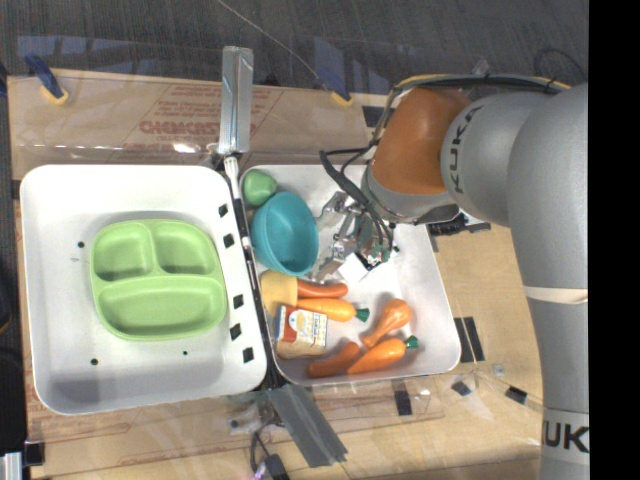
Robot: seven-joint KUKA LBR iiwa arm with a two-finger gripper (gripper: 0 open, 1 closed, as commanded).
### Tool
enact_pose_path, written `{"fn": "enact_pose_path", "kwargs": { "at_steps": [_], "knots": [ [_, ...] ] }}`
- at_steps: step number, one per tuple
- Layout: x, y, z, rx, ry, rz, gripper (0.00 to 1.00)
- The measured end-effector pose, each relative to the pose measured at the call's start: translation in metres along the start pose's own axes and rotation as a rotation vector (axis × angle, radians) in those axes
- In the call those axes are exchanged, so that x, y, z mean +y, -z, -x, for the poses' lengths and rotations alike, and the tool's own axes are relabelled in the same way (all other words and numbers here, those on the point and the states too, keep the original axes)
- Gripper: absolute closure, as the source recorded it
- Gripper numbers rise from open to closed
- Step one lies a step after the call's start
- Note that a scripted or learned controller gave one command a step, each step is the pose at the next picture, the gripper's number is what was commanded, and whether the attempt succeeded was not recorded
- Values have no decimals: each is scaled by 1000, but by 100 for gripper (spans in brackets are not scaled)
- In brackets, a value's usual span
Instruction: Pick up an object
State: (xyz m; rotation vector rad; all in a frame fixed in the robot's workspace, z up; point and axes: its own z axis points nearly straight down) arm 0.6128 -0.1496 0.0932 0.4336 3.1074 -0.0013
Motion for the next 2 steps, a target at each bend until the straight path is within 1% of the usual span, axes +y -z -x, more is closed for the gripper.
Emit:
{"fn": "enact_pose_path", "kwargs": {
  "at_steps": [1, 2],
  "knots": [
    [-7, 12, 3, -9, 0, -11, 100],
    [21, 106, -43, -9, -54, -5, 100]
  ]
}}
